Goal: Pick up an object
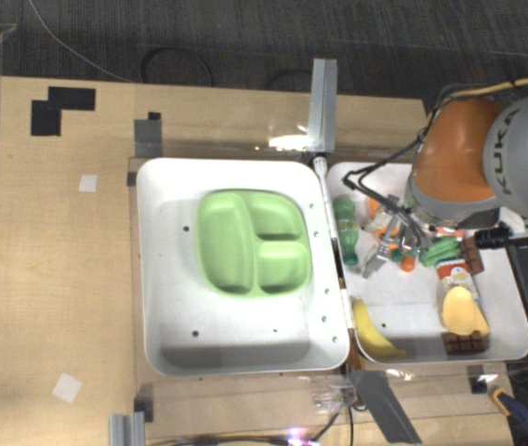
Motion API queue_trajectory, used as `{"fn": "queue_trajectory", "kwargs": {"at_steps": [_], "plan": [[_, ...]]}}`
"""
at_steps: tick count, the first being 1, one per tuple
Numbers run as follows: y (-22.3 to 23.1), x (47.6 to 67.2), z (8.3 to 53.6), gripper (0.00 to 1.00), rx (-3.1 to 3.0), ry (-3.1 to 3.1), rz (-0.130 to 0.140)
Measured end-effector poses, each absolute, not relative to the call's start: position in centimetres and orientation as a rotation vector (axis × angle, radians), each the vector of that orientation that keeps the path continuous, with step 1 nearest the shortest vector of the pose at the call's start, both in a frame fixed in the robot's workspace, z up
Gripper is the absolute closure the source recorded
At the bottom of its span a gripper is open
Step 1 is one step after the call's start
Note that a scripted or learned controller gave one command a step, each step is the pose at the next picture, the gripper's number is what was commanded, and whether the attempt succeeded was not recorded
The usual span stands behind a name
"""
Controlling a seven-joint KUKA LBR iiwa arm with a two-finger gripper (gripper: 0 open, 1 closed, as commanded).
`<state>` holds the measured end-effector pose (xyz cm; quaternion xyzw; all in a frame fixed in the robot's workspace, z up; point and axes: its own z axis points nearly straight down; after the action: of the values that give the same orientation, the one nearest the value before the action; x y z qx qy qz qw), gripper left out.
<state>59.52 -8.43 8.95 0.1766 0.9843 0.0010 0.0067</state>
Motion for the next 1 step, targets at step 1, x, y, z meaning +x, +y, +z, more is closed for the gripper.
{"fn": "queue_trajectory", "kwargs": {"at_steps": [1], "plan": [[-8.62,61.73,8.88,0.00,0.764,3.034,0.004]]}}
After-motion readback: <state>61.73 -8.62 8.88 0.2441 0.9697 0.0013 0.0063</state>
